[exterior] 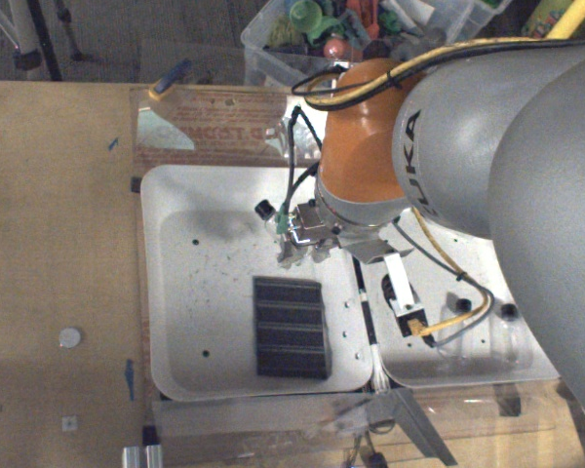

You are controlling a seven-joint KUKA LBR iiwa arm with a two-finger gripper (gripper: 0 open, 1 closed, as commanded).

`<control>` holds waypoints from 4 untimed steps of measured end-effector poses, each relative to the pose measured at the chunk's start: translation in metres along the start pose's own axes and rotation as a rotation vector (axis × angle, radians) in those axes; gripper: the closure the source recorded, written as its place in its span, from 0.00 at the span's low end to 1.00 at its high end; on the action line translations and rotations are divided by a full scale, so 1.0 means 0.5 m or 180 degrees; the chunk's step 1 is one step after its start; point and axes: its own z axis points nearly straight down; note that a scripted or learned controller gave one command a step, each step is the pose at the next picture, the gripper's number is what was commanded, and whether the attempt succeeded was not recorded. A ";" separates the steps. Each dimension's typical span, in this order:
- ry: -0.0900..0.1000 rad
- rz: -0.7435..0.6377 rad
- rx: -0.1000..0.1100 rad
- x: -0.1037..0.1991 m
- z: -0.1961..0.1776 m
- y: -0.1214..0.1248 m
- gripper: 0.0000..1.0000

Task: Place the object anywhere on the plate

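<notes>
A dark ribbed plate (291, 327) lies in the left bin (175, 261) toward its near edge. Just beyond it hangs the pincer (300, 253); whether it is apart or together I cannot tell. A tub of toys (370, 13) stands beyond the table (49, 213).

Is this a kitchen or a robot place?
Probably a robot lab. A big grey KUKA arm reaches over white bins on a bench, and a clear box of toys sits behind.

Tan bench (49, 213) carries two white bins (185, 291) side by side (small grey disc (69, 337) lies left).
</notes>
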 end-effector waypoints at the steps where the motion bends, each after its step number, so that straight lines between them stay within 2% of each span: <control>1: 0.0003 -0.0325 -0.0004 0.139 -0.033 -0.003 1.00; 2: -0.0001 0.0906 0.0024 0.198 0.102 -0.100 1.00; 3: -0.0001 0.0186 0.0002 0.213 -0.070 -0.096 1.00; 4: -0.0001 -0.0054 0.0000 0.198 -0.143 -0.099 1.00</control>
